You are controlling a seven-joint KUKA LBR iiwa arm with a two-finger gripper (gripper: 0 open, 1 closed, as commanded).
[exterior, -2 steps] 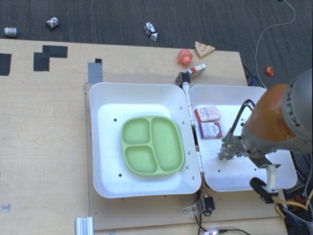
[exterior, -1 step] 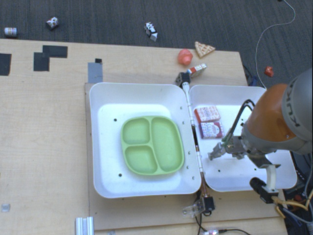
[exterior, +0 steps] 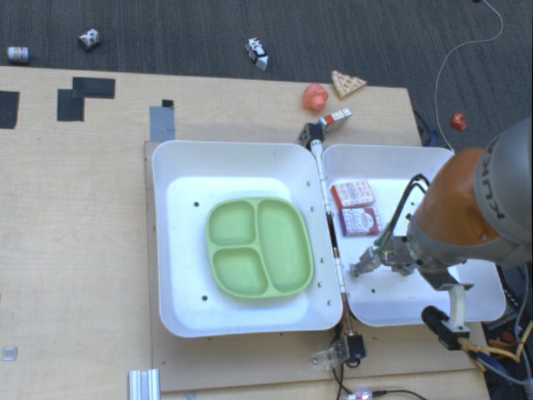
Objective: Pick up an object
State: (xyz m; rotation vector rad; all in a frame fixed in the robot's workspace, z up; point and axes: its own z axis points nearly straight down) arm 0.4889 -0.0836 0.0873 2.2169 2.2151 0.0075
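- Camera view: hovering low in the right bin (exterior: 491,302), hand (exterior: 364,267) poking out toward the centre divider, holding nothing.
- Can't tell whether spread or pressed together, too small and blurry.
- Sitting just up-screen of the hand, near but apart: red-and-white packet (exterior: 356,207), long axis running up-down the frame.
- Lying in the left bin (exterior: 162,248): green tray (exterior: 259,248), further off.

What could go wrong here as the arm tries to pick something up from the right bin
The gripper sits low over bare floor of the right bin, below the two red and white packets, so a grasp here may well come up with nothing. The packets lie side by side, seemingly touching, so going for one could drag the other. They also sit near the wall between the bins, where the gripper might bump.
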